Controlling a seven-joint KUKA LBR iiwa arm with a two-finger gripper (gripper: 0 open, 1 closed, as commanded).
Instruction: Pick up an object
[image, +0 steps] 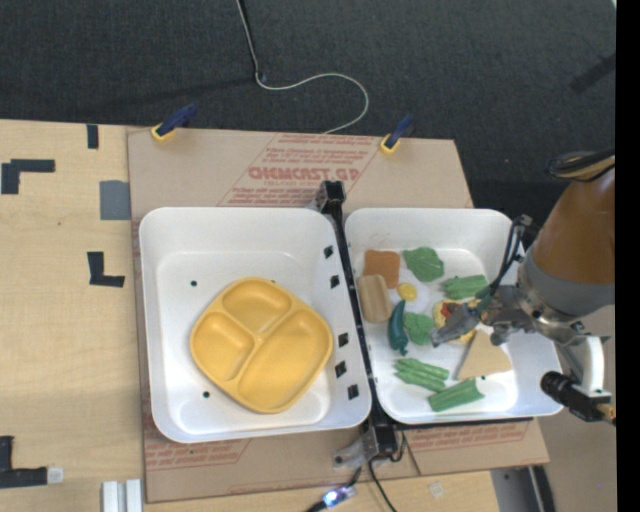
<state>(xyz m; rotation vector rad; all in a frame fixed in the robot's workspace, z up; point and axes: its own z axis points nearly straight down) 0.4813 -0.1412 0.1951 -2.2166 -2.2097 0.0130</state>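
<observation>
The right bin (430, 222) holds several toy foods. A brown block (381, 265) and a tan block (373, 298) lie at its left. Beside them are a leafy green piece (423, 263), a small yellow piece (407, 292) and a dark teal pod (398, 326). Green bean pods (420, 373) and another green pod (455, 395) lie near the front. My gripper (458, 326) hangs low over the bin's middle, just above a small red and yellow piece (446, 318) and next to a tan wedge (486, 360). The arm hides part of a green piece (465, 287).
The left bin (160, 240) holds a yellow divided plate (262, 343). Black clips line the wall between the bins (345, 300). Both bins sit on a cardboard sheet (290, 165) on the wooden bench, and a white cable (320, 85) loops behind.
</observation>
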